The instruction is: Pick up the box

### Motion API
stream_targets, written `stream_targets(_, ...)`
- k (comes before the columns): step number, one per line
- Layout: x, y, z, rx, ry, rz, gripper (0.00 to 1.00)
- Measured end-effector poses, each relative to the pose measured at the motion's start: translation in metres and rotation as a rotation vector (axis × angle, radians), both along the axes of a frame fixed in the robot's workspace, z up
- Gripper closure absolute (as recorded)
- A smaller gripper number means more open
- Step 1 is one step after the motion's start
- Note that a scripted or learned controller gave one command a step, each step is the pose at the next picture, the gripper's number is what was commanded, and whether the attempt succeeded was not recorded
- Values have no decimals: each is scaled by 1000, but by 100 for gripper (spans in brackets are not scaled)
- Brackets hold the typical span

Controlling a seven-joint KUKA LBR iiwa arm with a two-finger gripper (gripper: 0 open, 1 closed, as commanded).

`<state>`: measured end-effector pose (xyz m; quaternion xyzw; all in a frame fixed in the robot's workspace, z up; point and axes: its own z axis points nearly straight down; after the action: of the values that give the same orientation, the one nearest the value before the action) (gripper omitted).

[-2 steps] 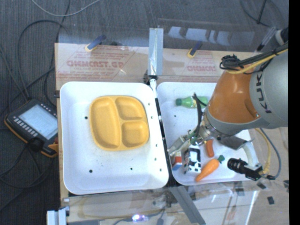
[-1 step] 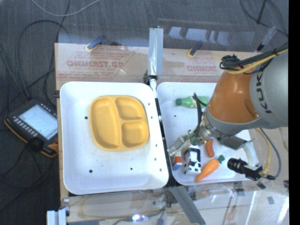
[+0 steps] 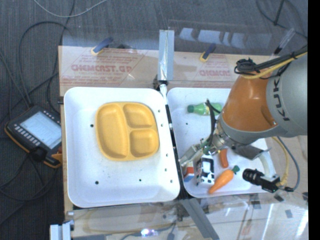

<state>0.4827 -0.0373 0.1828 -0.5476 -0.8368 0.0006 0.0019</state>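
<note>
A small box (image 3: 205, 170), white with black cow-like patches and a glossy carton look, stood in the right bin (image 3: 186, 126) near its front edge, its long axis running roughly from front to back of the bin, tilted a little. The gripper (image 3: 204, 153) hung just above and behind the box, metal parts glinting; how wide it stood could not be told, and nothing could be seen between its tips. A smooth orange carrot (image 3: 221, 181), tapered, lay just right of the box, pointing down-left. A smaller orange piece (image 3: 223, 158) lay upright beside it. A green bottle (image 3: 203, 108) of shiny plastic lay on its side at the bin's back. The left bin (image 3: 80, 184), matte white with rounded corners, held a yellow tray (image 3: 127, 130) with three moulded compartments.
</note>
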Motion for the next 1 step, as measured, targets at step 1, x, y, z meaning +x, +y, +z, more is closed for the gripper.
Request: stream_targets(1, 0, 0, 0, 0, 0, 0, 0)
